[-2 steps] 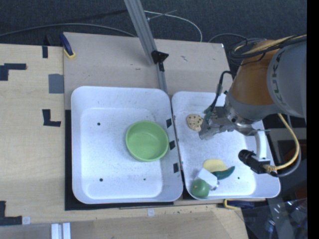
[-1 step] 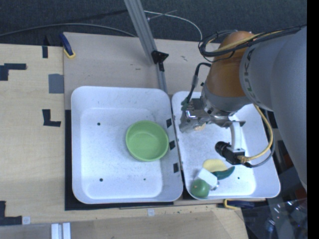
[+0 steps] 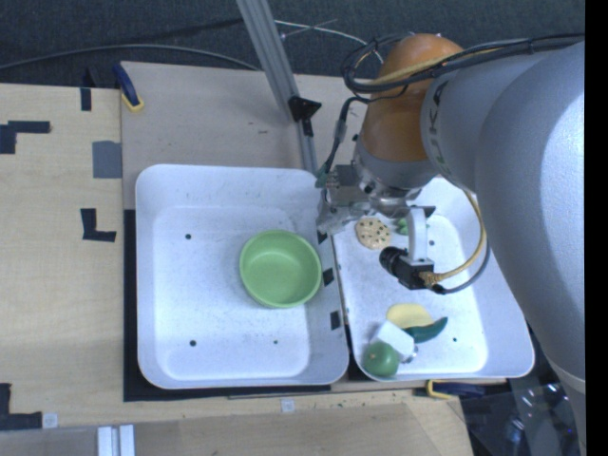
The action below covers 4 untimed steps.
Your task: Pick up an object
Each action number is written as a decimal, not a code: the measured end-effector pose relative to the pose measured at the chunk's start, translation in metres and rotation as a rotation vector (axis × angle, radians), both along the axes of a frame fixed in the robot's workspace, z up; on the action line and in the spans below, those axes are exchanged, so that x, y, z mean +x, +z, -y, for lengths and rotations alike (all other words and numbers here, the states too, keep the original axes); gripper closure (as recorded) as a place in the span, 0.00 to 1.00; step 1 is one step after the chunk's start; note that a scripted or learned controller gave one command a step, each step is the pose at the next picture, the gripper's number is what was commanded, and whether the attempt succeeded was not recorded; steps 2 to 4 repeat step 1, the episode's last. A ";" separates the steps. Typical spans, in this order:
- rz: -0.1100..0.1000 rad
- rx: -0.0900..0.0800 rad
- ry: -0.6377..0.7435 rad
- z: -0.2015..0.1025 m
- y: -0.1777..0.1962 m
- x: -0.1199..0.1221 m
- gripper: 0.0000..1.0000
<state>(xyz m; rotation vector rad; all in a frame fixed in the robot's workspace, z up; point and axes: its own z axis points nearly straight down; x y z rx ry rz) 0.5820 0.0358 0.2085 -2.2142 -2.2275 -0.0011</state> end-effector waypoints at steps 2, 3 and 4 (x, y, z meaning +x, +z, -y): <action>0.000 0.001 0.002 -0.059 0.005 0.025 1.00; 0.000 0.001 0.002 -0.059 0.005 0.025 1.00; 0.000 0.001 0.002 -0.059 0.005 0.025 1.00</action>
